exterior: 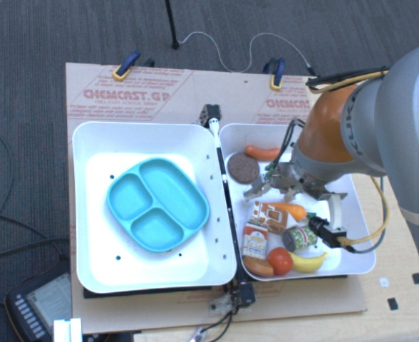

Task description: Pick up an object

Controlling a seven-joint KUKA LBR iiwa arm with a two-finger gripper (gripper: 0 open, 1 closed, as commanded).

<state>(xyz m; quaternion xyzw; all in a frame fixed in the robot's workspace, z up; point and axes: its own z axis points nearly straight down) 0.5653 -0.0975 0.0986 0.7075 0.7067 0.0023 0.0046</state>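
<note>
While the arm reached over the right bin [363, 262], the pick had not yet been made, as far as the view showed. The gripper [275, 184] hung low among the toy foods with its fingers spread apart and nothing between them. Just beside it, toward the bin's inner wall, lay a brown patty [243, 167]; an orange carrot [264, 152] lay near the far wall. Under the gripper sat a small printed carton [273, 216], and near the bench's front edge lay a tomato [281, 261], a banana [310, 262] and a dark can [299, 238]. The left bin [88, 191] carried a blue divided plate [157, 204]. Closing on one item and lifting remained.
</note>
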